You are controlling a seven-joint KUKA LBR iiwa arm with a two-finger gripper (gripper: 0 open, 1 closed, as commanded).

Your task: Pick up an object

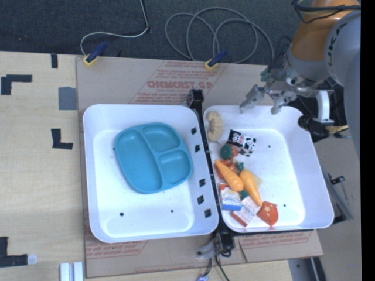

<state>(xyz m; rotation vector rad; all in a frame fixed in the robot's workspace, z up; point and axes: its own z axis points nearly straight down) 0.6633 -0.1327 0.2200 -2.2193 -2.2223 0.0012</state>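
My gripper [262, 102] hangs over the far rim of the right bin [304, 174], its two fingers spread apart with nothing between them. Below it in that bin lie several small items: a pale beige round piece [214, 124] at the far left corner, a black-and-white cow toy [242, 142], two orange carrots [229, 176] [251, 183], a small green and red piece [227, 151], small printed boxes [231, 199] and a red piece [268, 213]. They cluster along the bin's left side, apart from the gripper.
The left bin [99, 215] holds a blue divided plate [153, 156]. Black clips [202, 183] line the seam between the bins. Cables [211, 37] loop on the dark floor beyond the cardboard base. The grey arm with its orange band [319, 34] stands at the far right.
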